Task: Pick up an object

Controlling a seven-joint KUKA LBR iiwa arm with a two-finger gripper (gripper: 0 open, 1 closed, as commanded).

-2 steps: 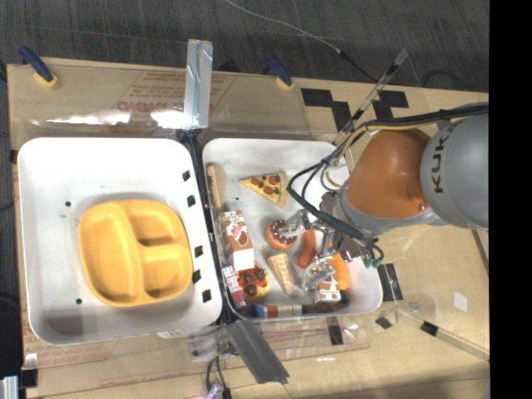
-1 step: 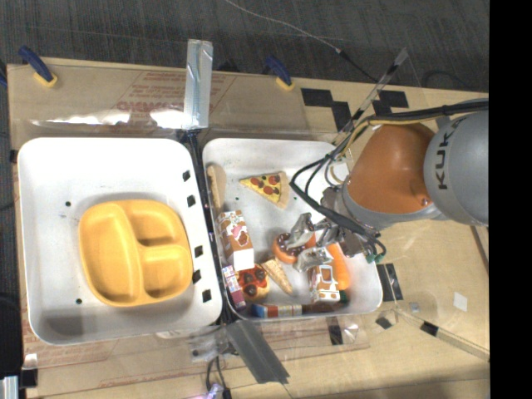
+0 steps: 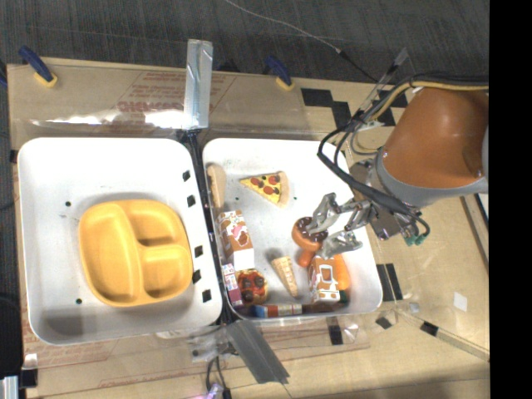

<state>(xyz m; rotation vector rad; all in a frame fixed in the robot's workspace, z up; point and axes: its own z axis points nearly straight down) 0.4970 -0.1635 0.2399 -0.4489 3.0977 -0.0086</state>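
**Down in the right bin, over a small round toy**

The desk (image 3: pixel 100 81) carries two white bins side by side. The left bin (image 3: pixel 41 173) holds a yellow divided tray (image 3: pixel 133 249). The right bin (image 3: pixel 316 160) is mine to work in: a pizza slice (image 3: pixel 268 187), a bread roll (image 3: pixel 216 184) against the dividing wall, snack packets (image 3: pixel 236 233), a cone (image 3: pixel 285 274) and an orange carton (image 3: pixel 327 281) near the front wall.

My gripper (image 3: pixel 328 227) sits low over the right side of that bin, just above an orange and brown round toy (image 3: pixel 306 233), probably a doughnut. I judge it light, stiff plastic, smooth enough to slip, so I would pinch it across its width, not by the rim. My jaws look spread apart around it, touching or nearly so. I cannot tell that they grip it; it seems to rest on the bin floor.
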